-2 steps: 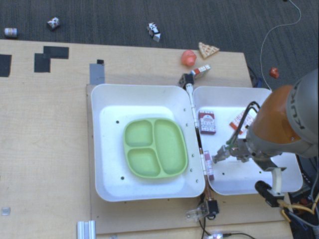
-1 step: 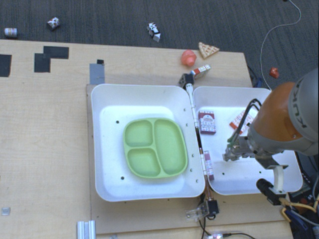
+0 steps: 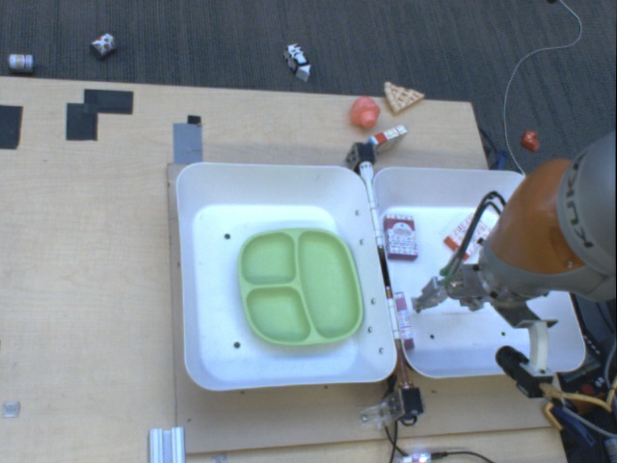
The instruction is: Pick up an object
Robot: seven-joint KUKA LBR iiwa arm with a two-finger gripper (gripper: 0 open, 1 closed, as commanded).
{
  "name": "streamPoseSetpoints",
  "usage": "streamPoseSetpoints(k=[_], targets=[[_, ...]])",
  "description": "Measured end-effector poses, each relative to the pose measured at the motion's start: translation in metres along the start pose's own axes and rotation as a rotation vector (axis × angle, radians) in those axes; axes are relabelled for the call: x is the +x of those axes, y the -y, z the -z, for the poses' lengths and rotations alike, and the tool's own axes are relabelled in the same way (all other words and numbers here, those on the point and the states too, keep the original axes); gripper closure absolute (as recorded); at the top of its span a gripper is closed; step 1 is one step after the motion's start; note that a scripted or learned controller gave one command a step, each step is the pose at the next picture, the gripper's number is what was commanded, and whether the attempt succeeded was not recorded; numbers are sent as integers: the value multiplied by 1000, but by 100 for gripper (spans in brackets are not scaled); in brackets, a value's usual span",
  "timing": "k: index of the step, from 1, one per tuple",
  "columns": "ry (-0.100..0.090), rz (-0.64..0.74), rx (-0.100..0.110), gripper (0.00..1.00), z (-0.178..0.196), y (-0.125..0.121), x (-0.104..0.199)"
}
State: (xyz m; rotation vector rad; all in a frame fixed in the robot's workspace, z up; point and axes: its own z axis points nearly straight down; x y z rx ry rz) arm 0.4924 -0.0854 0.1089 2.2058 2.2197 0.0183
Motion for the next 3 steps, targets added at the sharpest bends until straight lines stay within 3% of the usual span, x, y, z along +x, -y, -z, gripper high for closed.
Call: streamPoseSetpoints(k=[1, 2, 3], targets=[[3, -7, 7, 0, -21, 4, 1], [2, -2, 2, 100, -10, 1, 2], [2, -3, 3, 0, -10, 2, 2]])
